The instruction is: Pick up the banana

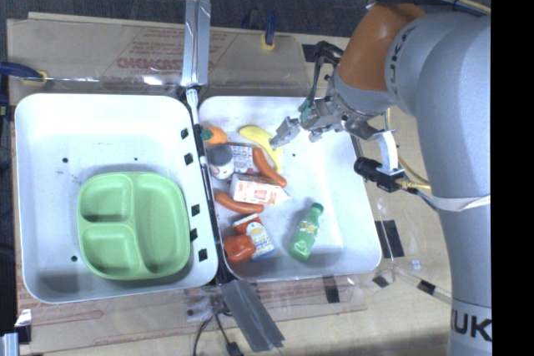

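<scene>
One pincer (288, 129) hovers over the right bin (355, 213), just beside the banana (257, 136); I cannot tell its state.

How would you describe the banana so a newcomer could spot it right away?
Look in the right-hand white bin, at its far end near the arm's gripper. The banana lies there above a heap of toy food, a plain yellow curve, unlike the orange sausages beside it.
</scene>
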`<state>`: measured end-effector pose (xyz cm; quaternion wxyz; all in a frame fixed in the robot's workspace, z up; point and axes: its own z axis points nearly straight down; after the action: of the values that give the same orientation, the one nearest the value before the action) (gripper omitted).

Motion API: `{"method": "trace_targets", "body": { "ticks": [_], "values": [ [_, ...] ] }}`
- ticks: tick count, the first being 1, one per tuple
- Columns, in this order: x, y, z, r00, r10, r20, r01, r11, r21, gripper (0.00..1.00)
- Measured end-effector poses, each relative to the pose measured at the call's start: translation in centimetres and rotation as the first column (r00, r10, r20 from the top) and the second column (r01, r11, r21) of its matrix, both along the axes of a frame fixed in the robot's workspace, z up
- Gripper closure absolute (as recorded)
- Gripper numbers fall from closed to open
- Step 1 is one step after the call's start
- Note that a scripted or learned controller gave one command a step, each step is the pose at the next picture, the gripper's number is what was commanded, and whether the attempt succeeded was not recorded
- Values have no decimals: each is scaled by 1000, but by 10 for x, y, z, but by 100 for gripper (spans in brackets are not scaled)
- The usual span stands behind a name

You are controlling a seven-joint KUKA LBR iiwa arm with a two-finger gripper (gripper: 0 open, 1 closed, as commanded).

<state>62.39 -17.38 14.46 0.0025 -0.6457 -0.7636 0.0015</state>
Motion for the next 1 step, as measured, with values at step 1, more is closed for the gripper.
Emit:
{"method": "trace_targets", "body": {
  "ticks": [1],
  "values": [
    [34, 11, -52, 978, 208, 6, -208, 978, -2, 0]
  ]
}}
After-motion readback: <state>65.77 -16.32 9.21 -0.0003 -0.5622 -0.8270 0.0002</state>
